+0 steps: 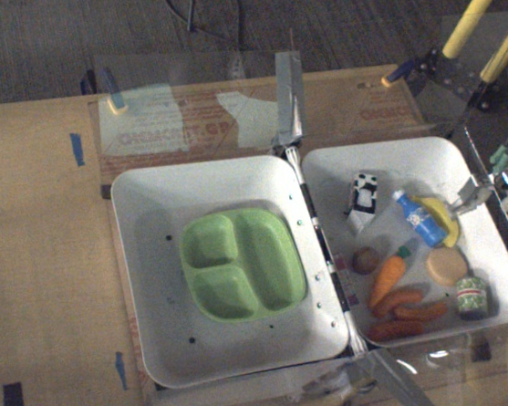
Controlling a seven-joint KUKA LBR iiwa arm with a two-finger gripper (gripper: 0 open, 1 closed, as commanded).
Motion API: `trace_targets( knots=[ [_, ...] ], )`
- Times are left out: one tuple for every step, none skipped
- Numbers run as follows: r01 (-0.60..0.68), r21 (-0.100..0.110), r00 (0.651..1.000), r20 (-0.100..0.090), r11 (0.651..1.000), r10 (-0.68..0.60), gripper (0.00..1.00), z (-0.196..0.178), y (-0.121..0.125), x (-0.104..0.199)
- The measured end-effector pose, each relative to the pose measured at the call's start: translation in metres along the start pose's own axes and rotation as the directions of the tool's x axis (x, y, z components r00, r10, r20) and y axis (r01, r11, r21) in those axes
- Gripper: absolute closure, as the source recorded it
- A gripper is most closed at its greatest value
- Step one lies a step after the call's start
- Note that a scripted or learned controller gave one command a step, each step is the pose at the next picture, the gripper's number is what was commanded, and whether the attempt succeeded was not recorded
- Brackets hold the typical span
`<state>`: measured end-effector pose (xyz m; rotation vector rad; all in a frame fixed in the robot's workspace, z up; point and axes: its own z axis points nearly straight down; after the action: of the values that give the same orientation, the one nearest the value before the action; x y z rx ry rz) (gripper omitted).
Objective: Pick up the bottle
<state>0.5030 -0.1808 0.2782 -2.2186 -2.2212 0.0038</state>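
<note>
Brown cardboard covers the bench (51, 268), which carries two shallow white bins side by side. In the left white bin (145, 211) lies a green plastic tray with three compartments (241, 262). The right white bin (496, 301) holds the small blue plastic bottle with a white cap (418, 218), lying tilted near the bin's right wall, resting against a yellow toy banana (441, 218). Just left of it stands a black-and-white cow-patterned carton (362, 199). Below lie a brown potato-like ball (364, 260), an orange toy carrot (388, 277), two reddish toy sausages (405, 312), a tan round disc (446, 266) and a green-topped cupcake (471, 295). The metal gripper (470, 193) sits at the bin's right edge, close to the banana; whether it is open or closed cannot be told.
</note>
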Motion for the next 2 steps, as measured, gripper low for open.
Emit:
trace_targets(
  knots=[
    [0.151, 0.0, 0.988, -0.001, 0.988, -0.151, 0.0, 0.133, 0.046, 0.008],
    [0.092, -0.013, 0.996, -0.004, 0.996, -0.092, 0.0, 0.178, 0.071, -0.009]
  ],
)
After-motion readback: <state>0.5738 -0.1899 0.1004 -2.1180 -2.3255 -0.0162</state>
